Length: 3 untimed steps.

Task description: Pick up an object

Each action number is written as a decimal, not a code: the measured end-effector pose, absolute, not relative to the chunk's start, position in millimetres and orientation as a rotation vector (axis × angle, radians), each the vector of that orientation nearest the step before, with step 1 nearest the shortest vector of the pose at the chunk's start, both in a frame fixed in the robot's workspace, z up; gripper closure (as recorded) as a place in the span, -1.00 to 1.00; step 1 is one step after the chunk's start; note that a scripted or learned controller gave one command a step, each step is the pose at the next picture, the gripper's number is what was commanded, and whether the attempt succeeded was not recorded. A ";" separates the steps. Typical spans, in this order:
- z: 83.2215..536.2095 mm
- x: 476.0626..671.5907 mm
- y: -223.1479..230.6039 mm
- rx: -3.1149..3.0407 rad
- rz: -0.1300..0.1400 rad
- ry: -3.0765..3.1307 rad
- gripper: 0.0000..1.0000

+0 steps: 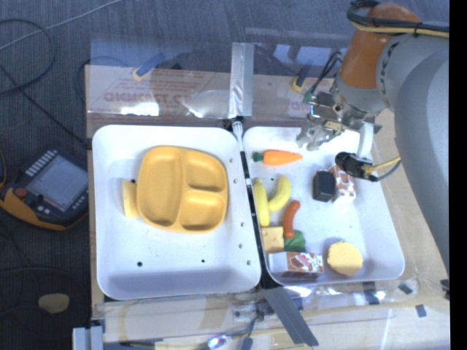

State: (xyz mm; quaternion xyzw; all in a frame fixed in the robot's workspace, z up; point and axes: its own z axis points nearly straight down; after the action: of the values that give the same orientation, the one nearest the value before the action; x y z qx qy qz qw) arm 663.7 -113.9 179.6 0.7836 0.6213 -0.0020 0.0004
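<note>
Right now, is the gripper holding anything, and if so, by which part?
Nothing is held. The gripper hovers over the right bin's far edge, beyond the carrot, with nothing between its fingers.

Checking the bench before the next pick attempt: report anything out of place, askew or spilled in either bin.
Nothing is spilled or damaged. One oddity: a pale yellow block in the left bin sits wedged against the left edge of the yellow divided tray, partly tucked under it. The toy food in the right bin lies loose.

Grey arm (427,86), orange band (365,49) above wrist, black cables looped atop, metallic wrist hardware.
</note>
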 end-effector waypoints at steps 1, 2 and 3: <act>212.0 614.4 -125.5 2.349 -0.007 2.085 1.00; 211.8 614.4 -125.4 2.349 -0.007 2.085 -1.00; 119.0 622.9 -150.3 2.092 0.019 2.314 -1.00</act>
State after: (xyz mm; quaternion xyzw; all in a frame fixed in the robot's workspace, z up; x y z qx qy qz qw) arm 622.9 -150.3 119.0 0.6707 0.7416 0.0059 0.0111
